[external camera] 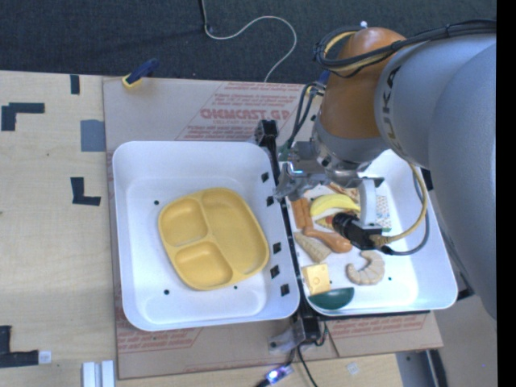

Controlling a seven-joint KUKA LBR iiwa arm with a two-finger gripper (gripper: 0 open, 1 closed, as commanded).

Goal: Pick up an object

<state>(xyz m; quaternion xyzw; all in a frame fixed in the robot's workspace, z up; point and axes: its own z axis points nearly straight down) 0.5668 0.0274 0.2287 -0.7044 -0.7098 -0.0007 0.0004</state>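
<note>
Banana (332, 206) in the right bin (419, 293), just right of the fingers (302, 185), among other toy food (367, 269). Open or shut: cannot tell. Looks like the reaching step. Next: drop over one piece, then squeeze.

A yellow divided plate (213, 237) lies in the left bin (129, 216); the arm (379, 95) hangs over the right bin (431, 285) (toy foods, banana (332, 206) included).
</note>
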